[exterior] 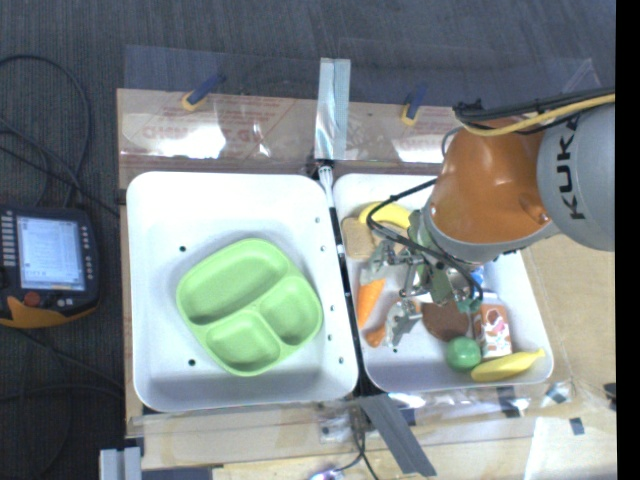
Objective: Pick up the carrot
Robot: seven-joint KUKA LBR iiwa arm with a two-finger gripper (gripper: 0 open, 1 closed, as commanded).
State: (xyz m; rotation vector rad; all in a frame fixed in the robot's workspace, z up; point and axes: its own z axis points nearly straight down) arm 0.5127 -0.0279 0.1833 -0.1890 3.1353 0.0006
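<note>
I am bringing the pincer (pixel 403 306) down in the right bin (pixel 530 313), just beside the carrot (pixel 370 306) lying by that bin's left wall, and I am judging the next move as shifting left over it, though I cannot tell its opening

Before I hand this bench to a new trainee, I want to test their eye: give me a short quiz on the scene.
1. True or false: the carrot lies in the left bin.
2. What sits in the left bin? A) a green divided plate B) a banana C) a ball
3. Fill in: at the right bin's lower right corner, a small green ball rests beside a yellow ____.

Key: 1 false, it lies in the right bin, close to the centre divider, with the jaws just to its right. 2 A. 3 banana.
</note>
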